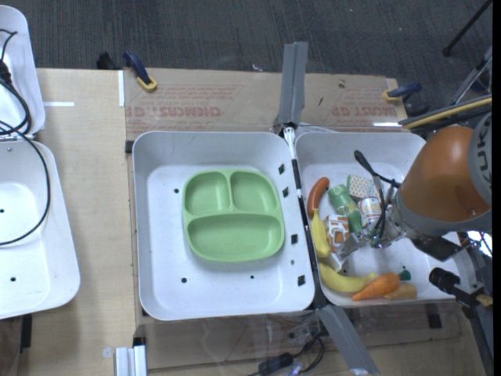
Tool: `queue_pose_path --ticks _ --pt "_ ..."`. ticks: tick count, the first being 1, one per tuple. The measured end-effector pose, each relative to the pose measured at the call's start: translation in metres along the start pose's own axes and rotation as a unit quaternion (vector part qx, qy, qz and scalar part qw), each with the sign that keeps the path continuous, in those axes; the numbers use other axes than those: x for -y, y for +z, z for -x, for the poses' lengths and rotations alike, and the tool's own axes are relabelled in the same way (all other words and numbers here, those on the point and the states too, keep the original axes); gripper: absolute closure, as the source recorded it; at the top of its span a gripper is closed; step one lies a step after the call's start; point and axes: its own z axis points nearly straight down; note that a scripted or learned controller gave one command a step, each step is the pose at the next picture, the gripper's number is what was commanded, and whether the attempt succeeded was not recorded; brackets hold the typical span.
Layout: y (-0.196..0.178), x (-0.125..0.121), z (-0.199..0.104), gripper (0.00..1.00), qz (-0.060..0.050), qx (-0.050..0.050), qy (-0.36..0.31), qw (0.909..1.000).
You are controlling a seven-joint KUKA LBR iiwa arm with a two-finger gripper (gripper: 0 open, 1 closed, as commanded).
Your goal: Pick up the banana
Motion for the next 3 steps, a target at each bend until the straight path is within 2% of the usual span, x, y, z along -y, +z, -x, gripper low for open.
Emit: queue_pose_path --ticks 1,2,3 --pt "-0.085 -0.049 -0.033 0.00 -0.015 -0.015 -0.081 0.9965" --pt "-0.014 0.007 0.023 0.00 -0.015 -0.013 0.017 0.9997" --pt "0.000 0.004 0.006 0.00 -0.002 -0.003 -0.092 0.9958"
